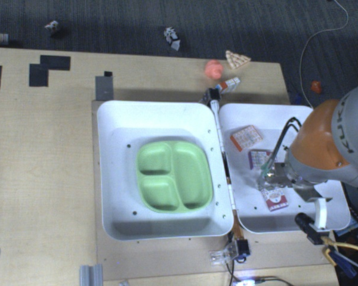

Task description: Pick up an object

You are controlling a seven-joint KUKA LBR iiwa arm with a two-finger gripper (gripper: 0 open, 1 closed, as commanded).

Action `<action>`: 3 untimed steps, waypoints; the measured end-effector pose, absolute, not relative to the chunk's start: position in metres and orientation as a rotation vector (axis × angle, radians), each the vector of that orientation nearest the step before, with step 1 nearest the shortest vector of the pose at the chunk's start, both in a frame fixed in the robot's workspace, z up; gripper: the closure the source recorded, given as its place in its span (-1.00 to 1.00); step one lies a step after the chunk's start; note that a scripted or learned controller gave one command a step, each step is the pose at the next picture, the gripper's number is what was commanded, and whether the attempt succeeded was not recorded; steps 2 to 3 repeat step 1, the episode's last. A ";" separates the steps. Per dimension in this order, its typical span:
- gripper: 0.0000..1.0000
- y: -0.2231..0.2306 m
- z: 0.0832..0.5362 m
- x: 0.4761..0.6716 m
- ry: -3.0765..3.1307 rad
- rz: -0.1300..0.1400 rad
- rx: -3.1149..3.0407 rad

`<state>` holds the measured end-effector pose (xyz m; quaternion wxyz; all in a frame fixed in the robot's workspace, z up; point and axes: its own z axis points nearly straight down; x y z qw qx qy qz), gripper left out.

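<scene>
Gripper (273,180) hangs low in the right bin (340,216), just above a small red-and-white packet (277,200); I cannot tell whether it has hold of anything. For a clean pick it should settle squarely over that packet, clear of the purple card (258,158) beside it. Print on the packets is too small to read

A pale wooden desk (42,177) fills most of the view. Beyond the desk's far edge lies dark grey carpeted floor (119,11), scattered with small bits of litter. Black tape patches (48,69) mark the desk's far left corner.
</scene>
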<state>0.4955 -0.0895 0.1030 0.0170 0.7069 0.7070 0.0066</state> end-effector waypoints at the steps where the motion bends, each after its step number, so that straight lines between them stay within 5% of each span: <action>1: -1.00 -0.089 0.103 0.495 2.197 0.020 2.198; 3: -1.00 -0.089 0.103 0.495 2.197 0.020 2.198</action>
